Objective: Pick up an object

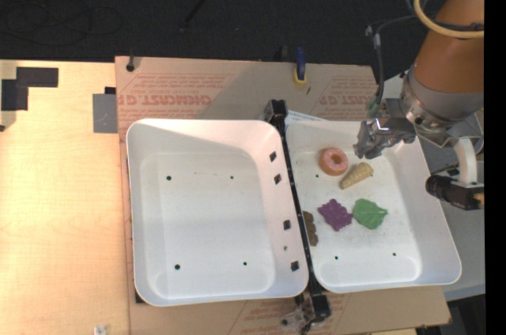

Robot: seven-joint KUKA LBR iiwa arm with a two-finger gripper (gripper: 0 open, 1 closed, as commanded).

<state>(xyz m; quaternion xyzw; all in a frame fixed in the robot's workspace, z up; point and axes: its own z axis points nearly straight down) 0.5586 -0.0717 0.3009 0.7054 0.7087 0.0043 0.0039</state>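
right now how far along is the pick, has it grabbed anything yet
Nothing looks picked yet. The pink ring, cream cone, purple piece and green piece all lie on the floor of the right bin. In hand: the arm's hand sits over that bin's upper part, just right of the ring and above the cone, with nothing visible in it. Left: closing on one object and lifting it.

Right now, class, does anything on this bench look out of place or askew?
One thing: a small brown object lies at the left edge of the right bin, against the divider, apart from the pink ring, cone, purple piece and green piece grouped mid-bin.
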